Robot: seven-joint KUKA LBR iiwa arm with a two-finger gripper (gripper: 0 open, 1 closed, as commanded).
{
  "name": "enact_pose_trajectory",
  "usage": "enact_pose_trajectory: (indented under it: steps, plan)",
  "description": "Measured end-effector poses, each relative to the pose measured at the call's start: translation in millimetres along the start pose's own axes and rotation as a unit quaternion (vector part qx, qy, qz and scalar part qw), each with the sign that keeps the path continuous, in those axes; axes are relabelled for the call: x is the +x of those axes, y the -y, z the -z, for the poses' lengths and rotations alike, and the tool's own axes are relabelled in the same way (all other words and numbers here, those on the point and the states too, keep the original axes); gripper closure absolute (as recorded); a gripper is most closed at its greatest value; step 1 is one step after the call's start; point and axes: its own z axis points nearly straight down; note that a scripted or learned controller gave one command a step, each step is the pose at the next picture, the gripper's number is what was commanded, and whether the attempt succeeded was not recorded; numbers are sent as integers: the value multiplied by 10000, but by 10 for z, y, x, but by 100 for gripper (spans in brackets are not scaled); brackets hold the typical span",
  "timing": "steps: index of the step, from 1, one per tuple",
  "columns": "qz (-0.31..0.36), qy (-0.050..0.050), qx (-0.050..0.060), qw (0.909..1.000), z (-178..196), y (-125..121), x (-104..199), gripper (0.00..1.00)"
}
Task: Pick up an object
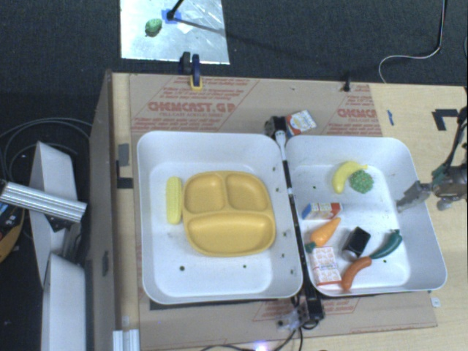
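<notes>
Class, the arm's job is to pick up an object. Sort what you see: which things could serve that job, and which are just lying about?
For the job: gripper; in the right bin: banana, broccoli, carrot, sausage, black block; in the left bin: corn cob.

Lying about: yellow divided plate, metal bar, cables.

The bench (241,97) bears two white bins (157,196) side by side.

1. Yellow banana (346,174), curved, touching green broccoli (361,182), upper right bin.
2. Orange carrot (325,232), tilted, mid-bin.
3. Black block (356,243) beside green pepper (386,244).
4. Orange sausage (356,271), slanted, near front rim.
</notes>
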Motion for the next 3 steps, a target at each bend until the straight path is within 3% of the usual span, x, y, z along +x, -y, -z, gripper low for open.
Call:
enact_pose_trajectory:
  steps: [1, 2, 3]
  plan:
    - [6, -7, 14, 10000, -988, -967, 109, 0]
    - [9, 11, -59, 10000, -1618, -1469, 586, 0]
    - [19, 46, -127, 9999, -1452, -1506, 555, 100]
